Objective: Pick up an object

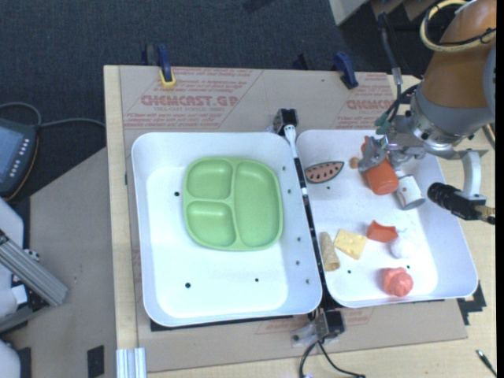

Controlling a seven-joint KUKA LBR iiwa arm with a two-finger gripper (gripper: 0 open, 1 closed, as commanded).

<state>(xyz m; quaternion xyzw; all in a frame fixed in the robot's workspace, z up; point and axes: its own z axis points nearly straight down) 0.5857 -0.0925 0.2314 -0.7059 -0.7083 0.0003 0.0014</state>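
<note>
Right bin [449,235] as landmark: the gripper [383,166] hangs over its upper part, with an orange cup-like object [382,178] clamped between its 2 fingers. Toward the bin's left wall lies a watermelon slice [324,171]; toward its lower edge, a yellow wedge [350,242] and pink lump [396,280].

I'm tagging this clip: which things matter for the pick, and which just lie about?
In play:
gripper
orange cup at the gripper
right bin

Lying about:
green plate in left bin
watermelon slice
cheese wedge
pink lump
</note>
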